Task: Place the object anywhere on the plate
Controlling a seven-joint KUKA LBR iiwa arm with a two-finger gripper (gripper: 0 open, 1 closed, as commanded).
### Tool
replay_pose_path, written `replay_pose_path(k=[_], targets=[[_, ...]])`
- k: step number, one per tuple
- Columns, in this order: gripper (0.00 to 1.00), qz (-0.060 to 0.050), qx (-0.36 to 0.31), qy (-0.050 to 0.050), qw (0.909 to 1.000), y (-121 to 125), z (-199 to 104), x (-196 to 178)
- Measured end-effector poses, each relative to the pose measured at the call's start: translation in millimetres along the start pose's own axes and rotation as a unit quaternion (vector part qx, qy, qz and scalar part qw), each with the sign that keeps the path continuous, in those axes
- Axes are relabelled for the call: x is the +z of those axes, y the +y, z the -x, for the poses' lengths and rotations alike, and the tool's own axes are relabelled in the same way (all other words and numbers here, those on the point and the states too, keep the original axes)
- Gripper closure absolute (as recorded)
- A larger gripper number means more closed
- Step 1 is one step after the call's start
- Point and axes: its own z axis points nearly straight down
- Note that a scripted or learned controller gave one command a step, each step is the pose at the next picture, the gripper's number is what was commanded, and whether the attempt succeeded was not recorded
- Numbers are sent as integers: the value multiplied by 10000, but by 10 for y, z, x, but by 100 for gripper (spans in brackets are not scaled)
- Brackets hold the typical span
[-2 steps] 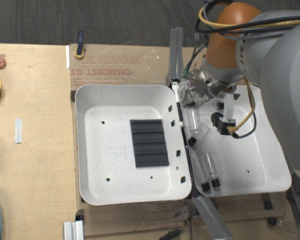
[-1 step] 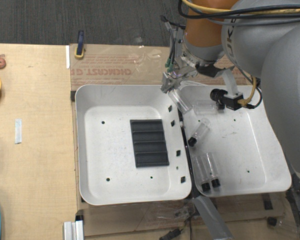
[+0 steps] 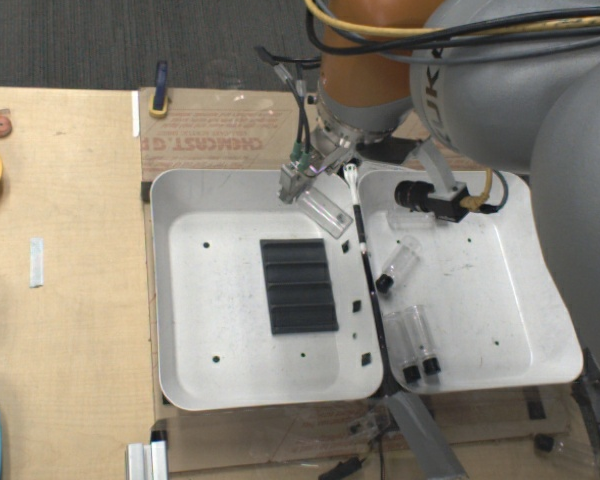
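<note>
Bright, even overhead light; the two shallow white plastic bins [image 3: 180, 268] nearly glare, shadows are soft, focus slightly soft throughout.

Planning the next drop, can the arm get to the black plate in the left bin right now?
Probably yes: the gripper hangs close beyond the far edge of the plate, which lies flat and uncovered.

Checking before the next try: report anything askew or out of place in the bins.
A clear vial hangs tilted at the gripper over the left bin, short of the black plate. Other vials lie scattered in the right bin.
</note>
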Motion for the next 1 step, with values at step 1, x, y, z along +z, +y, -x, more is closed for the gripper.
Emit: replay_pose_path(k=[1], targets=[[100, 5, 1012, -6, 9949, 393, -170, -271]])
